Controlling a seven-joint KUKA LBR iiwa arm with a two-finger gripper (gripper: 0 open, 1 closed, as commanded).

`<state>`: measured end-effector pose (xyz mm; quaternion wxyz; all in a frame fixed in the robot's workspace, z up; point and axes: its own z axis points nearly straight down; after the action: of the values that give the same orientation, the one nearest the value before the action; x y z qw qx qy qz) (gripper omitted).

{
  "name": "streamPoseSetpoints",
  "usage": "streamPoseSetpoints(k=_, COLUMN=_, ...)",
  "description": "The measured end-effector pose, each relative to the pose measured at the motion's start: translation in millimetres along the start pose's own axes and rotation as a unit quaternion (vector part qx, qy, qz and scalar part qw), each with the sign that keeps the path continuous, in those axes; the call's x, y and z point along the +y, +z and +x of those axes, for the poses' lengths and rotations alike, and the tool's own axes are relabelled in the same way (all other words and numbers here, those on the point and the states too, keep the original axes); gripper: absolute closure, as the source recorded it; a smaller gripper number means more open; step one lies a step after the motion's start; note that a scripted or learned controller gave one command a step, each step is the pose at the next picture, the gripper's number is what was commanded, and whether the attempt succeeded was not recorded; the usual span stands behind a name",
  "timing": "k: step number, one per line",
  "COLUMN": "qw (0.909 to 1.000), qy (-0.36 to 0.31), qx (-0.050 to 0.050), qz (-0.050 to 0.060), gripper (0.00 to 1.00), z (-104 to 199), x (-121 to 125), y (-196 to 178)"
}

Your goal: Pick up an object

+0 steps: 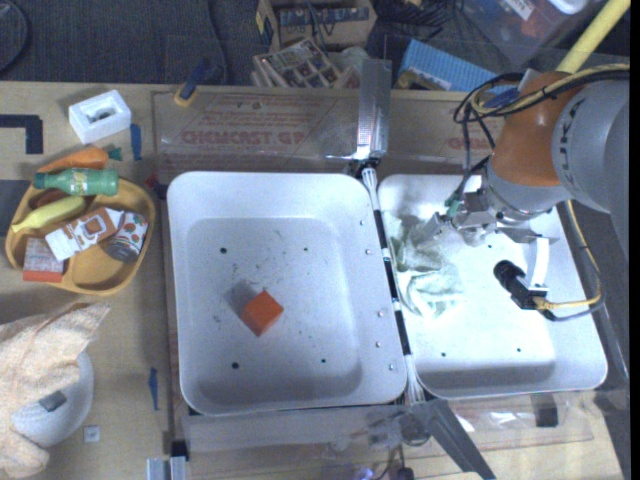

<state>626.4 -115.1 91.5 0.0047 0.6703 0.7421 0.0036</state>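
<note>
Because the arm seems aimed at the cloth [425,268], the gripper [447,211] hangs low at the cloth's upper right edge. I cannot tell whether it is apart or together. The cloth is soft, crumpled and pale green, heaped in the right bin [520,358]. Well left of the cloth, a hard orange cube [264,312] sits in the smooth left bin [200,193].

Left bin [200,208]: floor open on all sides of a lone orange block [264,313]. Right bin [570,368]: left part taken up by crumpled pale cloth [425,268]; arm [545,158] overhanging far right corner. Near half unobstructed. Central divider [390,288] between bins.
</note>
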Motion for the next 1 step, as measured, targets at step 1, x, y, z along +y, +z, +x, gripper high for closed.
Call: streamPoseSetpoints(k=1, qw=0.9988, qy=0.048, qx=0.0, qz=0.004, gripper=0.0, z=-47.7, x=-5.0, y=-97.6)
